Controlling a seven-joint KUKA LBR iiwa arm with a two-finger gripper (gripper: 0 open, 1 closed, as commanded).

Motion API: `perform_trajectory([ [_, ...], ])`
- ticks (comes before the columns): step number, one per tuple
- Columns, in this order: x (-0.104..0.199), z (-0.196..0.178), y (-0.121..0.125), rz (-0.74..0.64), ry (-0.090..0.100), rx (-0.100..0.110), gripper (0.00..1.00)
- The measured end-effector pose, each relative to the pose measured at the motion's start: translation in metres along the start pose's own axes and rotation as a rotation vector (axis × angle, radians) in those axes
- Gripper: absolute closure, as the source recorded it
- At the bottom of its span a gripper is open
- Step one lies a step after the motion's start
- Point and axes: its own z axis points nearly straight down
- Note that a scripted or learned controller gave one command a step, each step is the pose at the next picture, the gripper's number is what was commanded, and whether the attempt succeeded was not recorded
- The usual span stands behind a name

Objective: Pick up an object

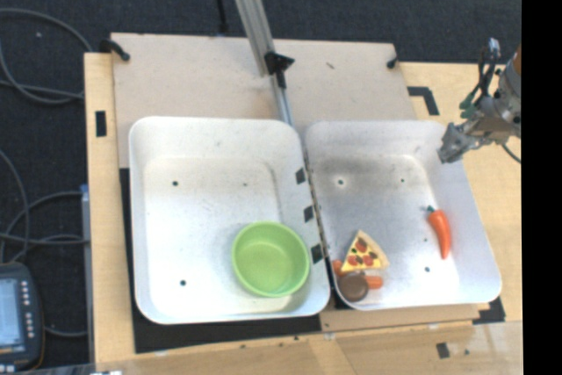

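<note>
One claw (450, 145) hangs over the upper right rim of the right bin (378, 145), high and at the frame's edge, so the arm above it is cut off; whether it is open or closed cannot be told, and nothing can be seen held in it. The nearest thing to take is the toy carrot (440, 233), which lies below the claw in the view, toward the near side of the same bin, well apart from it. Its long axis runs nearly along that same line, green top toward the claw. Farther off, in the bin's near left corner, a pizza slice (363, 253) touches a brown round piece (354, 285), too small to identify. A green bowl (270, 258) sits in the left bin (202, 154) on the desk (211, 70).
</note>
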Motion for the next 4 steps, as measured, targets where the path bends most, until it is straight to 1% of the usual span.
perform_trajectory([
  [1, 0.056, 0.007, 0.021, -0.002, 0.001, 0.005, 1.00],
  [2, 0.114, 0.021, 0.037, -0.002, 0.002, 0.008, 1.00],
  [3, 0.160, 0.037, 0.049, -0.001, 0.001, 0.010, 1.00],
  [4, 0.211, 0.031, 0.058, -0.002, 0.003, 0.006, 1.00],
])
